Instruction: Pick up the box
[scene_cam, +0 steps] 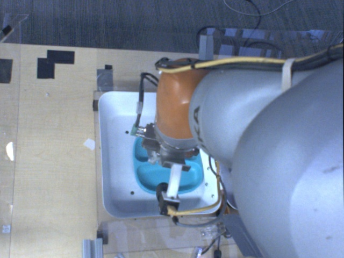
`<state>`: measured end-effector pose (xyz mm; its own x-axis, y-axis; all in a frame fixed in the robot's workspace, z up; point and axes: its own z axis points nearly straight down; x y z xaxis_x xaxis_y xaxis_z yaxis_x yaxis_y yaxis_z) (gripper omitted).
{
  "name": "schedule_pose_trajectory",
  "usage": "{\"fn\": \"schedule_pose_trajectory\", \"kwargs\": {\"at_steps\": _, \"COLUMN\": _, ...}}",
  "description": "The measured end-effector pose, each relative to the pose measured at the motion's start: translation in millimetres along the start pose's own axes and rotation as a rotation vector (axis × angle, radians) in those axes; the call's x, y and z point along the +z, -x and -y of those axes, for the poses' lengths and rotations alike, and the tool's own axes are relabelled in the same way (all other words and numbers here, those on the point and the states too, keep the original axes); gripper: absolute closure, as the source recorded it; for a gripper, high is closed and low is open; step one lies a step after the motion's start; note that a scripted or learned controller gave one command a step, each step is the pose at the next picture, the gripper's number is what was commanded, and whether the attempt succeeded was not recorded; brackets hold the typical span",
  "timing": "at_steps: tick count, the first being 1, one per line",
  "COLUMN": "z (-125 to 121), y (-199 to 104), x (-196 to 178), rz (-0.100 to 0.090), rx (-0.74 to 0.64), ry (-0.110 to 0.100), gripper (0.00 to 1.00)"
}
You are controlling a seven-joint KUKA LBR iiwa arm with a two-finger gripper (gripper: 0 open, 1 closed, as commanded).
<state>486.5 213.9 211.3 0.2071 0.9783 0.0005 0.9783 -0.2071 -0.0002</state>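
The grey arm [269, 155] is seen reaching in from the right, its orange band [174, 106] held over the left white bin [114, 144]. The hand [171, 156] is lowered into that bin, directly above the blue box [146, 177]. Its state is hidden by the wrist, so whether it is open or closed, or has hold of anything, cannot be told. The box is found lying on the bin floor, toward the near right part, partly covered by the hand. A small white scrap [88, 143] is seen on the bench [54, 160] left of the bin, and black patches [54, 63] are marked farther back
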Motion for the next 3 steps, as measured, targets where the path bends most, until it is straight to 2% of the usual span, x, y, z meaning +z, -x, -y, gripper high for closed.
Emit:
{"fn": "schedule_pose_trajectory", "kwargs": {"at_steps": 1, "z": -66.0, "y": -25.6, "x": -47.8, "rz": -0.001, "rx": -0.202, "ry": 0.004, "gripper": 1.00}}
{"fn": "schedule_pose_trajectory", "kwargs": {"at_steps": 2, "z": -23.4, "y": -27.1, "x": -13.2, "rz": 0.000, "rx": -0.510, "ry": 0.001, "gripper": 1.00}}
{"fn": "schedule_pose_trajectory", "kwargs": {"at_steps": 3, "z": -119.0, "y": -25.3, "x": -43.5, "rz": -0.001, "rx": -0.707, "ry": 0.007, "gripper": 1.00}}
